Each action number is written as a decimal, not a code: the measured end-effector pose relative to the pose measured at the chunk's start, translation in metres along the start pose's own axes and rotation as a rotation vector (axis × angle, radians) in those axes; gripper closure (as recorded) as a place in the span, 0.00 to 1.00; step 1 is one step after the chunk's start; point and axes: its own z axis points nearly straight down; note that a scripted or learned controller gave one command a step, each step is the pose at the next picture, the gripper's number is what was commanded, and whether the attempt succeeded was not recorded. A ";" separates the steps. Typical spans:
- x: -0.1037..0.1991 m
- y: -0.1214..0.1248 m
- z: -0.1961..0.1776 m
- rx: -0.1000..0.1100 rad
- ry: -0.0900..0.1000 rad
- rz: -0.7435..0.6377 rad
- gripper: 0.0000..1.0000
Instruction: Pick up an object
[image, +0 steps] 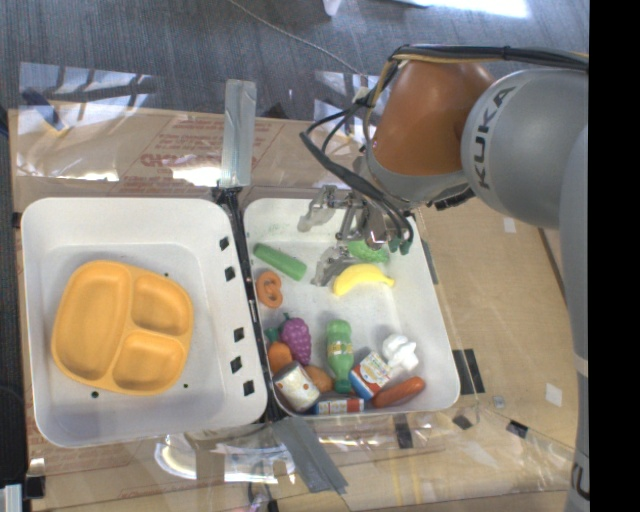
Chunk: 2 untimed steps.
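My gripper (324, 241) hangs low over the back of the right bin (440, 330), under the orange wrist band. Its two metal fingers stand open, one (317, 211) near the bin's back wall and one (329, 268) beside the yellow banana (362, 280). Only bare bin floor shows between them. A green cucumber (280, 262) lies just to the left of the fingers. Further forward lie an orange slice (269, 288), purple grapes (297, 338), a green bottle (340, 352), a white-capped bottle (385, 362) and a red sausage (398, 391).
The left bin (40, 300) holds a yellow divided plate (122, 326). A can (294, 386) and small orange pieces sit at the right bin's front left corner. The arm's bulk covers the right bin's back right corner. Black cables loop above the wrist.
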 end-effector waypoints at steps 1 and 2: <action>0.003 -0.033 0.091 -0.002 0.005 -0.141 0.00; 0.046 -0.040 0.118 -0.001 0.000 -0.428 0.00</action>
